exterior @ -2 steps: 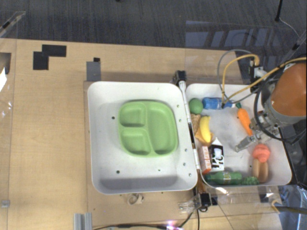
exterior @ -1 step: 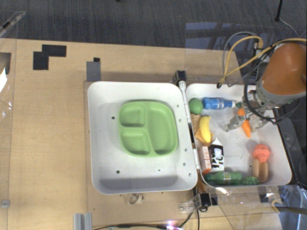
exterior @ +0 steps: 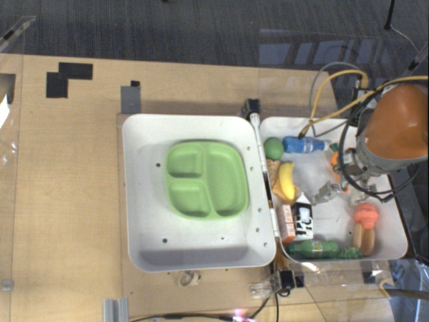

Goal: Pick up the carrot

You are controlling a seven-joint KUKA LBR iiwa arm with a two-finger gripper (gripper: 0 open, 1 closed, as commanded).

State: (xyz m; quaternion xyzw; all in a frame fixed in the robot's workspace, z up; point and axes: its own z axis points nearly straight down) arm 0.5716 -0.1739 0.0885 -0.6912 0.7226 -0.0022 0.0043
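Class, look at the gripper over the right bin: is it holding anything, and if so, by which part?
Nothing is held. The gripper hangs over bare floor of the right bin, nothing between its fingers.

The arm was grey metal with a broad, rounded orange band above its wrist. Black and yellow cables looped from it, arching over the far edge of the right-hand bin.

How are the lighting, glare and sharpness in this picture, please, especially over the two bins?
Camera view: even, soft overhead light; the green tray casts little shadow in the left bin. A pale glassy reflection lies over the right bin and the bench above it. The arm is near and blurred, and the gripper is hard to make out. Small items like the banana look soft.
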